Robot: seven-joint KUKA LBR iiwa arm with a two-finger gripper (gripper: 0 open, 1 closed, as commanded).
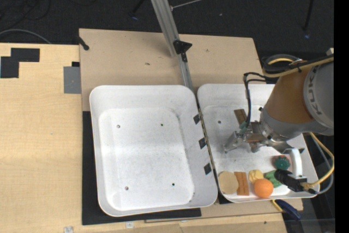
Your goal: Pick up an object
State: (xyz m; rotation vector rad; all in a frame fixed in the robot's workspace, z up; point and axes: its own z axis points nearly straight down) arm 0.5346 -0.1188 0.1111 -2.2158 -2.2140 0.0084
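Note:
My gripper (235, 142) hangs low over the middle of the right bin (218, 101), with the arm reaching in from the right. Nothing shows clearly held in it. A small brown block (240, 115) lies on the bin floor just behind the gripper. Along the bin's front edge sit a beige round piece (228, 182), a brown slab (241, 183), a yellow lump (255, 175), an orange ball (263, 188), a green piece (272, 177) and a teal ball (282, 162). The gripper is apart from this row, up and to its left.
The left bin (142, 150) is larger and shows a bare white floor. Black clips (200, 142) join the two bins along their shared wall. A slanted metal rail (163, 13) rises behind the bins.

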